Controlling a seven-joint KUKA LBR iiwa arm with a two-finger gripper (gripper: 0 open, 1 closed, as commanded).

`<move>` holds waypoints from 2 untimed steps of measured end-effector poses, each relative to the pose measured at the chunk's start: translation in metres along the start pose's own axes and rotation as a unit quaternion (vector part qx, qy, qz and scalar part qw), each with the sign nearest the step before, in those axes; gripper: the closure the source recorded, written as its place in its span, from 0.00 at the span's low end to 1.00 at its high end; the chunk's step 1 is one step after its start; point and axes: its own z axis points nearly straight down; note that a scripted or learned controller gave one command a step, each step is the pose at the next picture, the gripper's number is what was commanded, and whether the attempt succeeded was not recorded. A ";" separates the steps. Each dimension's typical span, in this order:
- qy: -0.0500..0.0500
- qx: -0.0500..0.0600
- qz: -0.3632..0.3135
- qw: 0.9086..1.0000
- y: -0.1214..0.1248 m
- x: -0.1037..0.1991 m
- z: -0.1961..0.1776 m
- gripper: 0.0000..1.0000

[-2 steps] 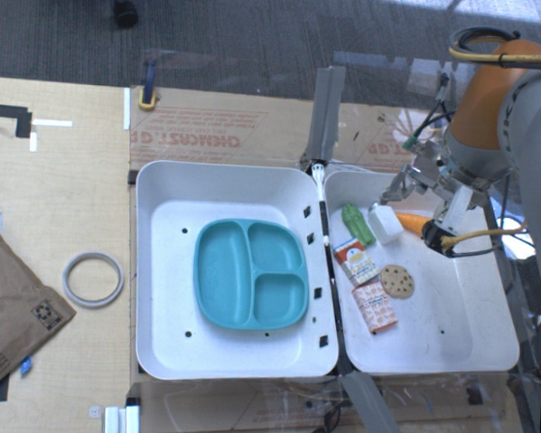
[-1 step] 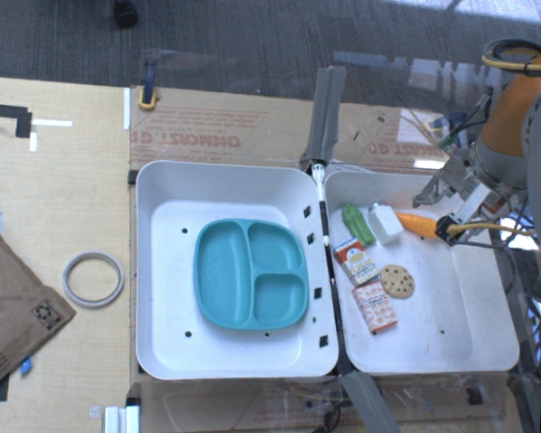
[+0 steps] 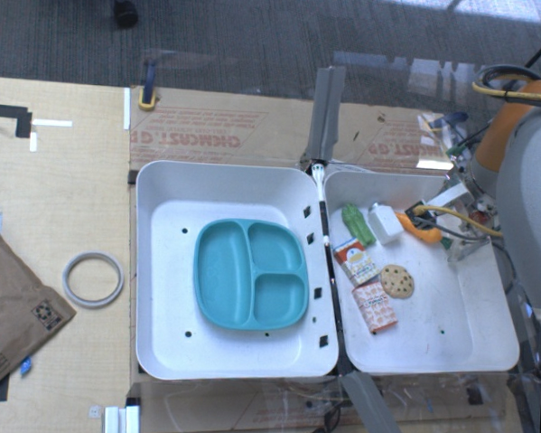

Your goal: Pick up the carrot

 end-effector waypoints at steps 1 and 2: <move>0.000 0.001 0.096 0.995 -0.023 -0.002 0.000 0.00; -0.002 0.000 0.095 0.996 -0.023 -0.002 -0.009 1.00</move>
